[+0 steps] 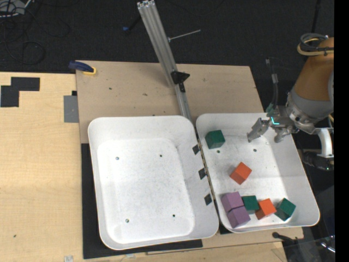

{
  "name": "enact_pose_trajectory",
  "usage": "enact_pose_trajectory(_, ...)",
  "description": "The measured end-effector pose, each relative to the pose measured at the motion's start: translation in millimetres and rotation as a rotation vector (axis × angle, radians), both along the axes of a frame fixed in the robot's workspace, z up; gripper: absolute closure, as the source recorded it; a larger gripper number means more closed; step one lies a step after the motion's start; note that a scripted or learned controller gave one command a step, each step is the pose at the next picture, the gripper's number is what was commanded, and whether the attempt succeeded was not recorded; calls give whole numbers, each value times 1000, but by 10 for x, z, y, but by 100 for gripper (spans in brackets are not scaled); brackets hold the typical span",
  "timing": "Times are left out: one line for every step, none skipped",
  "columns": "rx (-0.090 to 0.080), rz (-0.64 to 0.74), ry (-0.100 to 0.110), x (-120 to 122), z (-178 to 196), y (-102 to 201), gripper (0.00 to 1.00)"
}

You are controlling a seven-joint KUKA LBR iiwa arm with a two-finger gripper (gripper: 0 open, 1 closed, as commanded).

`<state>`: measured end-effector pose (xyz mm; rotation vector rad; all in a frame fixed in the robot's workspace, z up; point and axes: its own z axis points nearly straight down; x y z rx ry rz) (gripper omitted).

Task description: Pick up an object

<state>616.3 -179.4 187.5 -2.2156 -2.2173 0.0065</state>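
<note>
Over the right bin [305, 192], near its far right corner, the gripper [268, 131] hangs at the end of the arm [316, 89], with nothing between its fingers. The two fingers stand spread apart, one toward the bin's middle and one nearer the rim, so the tool looks released and touches no block.

Candidates all lie in this same bin. A green cube [215, 138] sits alone near the far left corner, the closest of them to the gripper though still apart from it. An orange cube [240, 173] lies by itself mid-bin. Along the near edge a cluster crowds together: a purple block [235, 208], a small green block [251, 203], a second orange block [266, 207] and another green one [285, 208] in the corner. The left bin [103, 130] holds no blocks.

My reading is that the approach step is in hand, with no object chosen by contact yet. Next, the gripper would need to move over one block, most easily a lone cube, line its fingers either side, descend and close.
</note>
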Motion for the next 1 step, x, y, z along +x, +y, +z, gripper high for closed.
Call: enact_pose_trajectory(-1,3,-4,12,28,3,0)
